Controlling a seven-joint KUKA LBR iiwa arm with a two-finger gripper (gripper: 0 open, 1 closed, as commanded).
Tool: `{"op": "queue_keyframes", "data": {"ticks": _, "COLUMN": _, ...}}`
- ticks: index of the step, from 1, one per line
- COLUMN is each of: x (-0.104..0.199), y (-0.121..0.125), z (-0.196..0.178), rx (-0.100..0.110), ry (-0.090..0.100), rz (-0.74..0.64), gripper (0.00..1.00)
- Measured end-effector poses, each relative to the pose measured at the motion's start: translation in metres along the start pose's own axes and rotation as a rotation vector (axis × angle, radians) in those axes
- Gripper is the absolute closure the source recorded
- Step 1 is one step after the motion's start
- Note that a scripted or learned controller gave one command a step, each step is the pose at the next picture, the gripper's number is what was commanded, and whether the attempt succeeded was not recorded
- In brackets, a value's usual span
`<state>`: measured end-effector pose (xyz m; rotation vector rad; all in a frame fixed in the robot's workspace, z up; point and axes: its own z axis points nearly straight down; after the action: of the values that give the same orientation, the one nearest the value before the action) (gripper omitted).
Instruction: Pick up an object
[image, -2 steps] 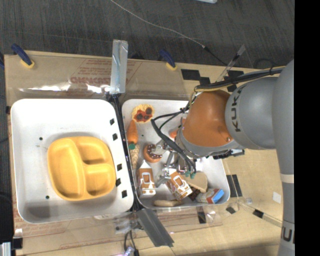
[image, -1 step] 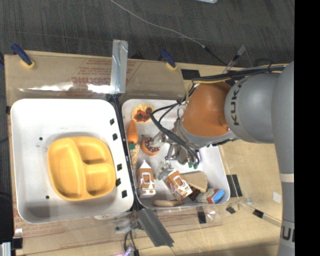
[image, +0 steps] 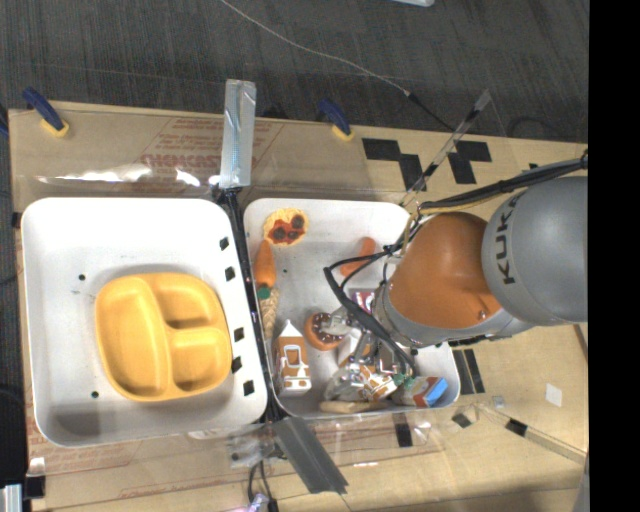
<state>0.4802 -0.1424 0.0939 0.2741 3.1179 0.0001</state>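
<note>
**Inspector A:** Start with the end effector (image: 362, 352). Position?

**Inspector B:** It is low in the right bin (image: 312, 215), over the clutter in the near half. The metal and cables of the wrist cover it, so I cannot tell how far apart it stands, nor whether anything is in its hold.

**Inspector A:** What lies directly around it?

**Inspector B:** A round brown doughnut-like toy (image: 323, 330) just to its left. Below it, a crumpled clear wrapper with a brown-and-white packet (image: 368, 383), touching the wrist hardware as far as the view shows. A small blue block (image: 434, 391) sits at the bin's near right corner.

**Inspector A:** Further out in the same bin?

**Inspector B:** An orange-and-white carton toy (image: 292, 364) lies left of the doughnut, near the dividing wall. An orange carrot-shaped piece (image: 264, 266) lies along that wall, higher up. A yellow slice with dark spots (image: 285, 227) rests in the far left corner. An orange item (image: 362, 250) shows partly beside the cables.

**Inspector A:** The arm?

**Inspector B:** The orange band (image: 445, 270) and grey body (image: 535, 250) enter from the right, over the bin's right side.

**Inspector A:** The left bin (image: 60, 230)?

**Inspector B:** It holds one yellow divided tray (image: 160, 335), upright, near the centre. Both bins sit on the cardboard-covered desk (image: 120, 135).
</note>
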Motion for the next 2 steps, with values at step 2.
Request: {"op": "queue_keyframes", "data": {"ticks": 2, "x": -0.098, "y": 0.039, "z": 0.002, "rx": -0.001, "ry": 0.008, "rz": -0.497, "gripper": 0.0}}
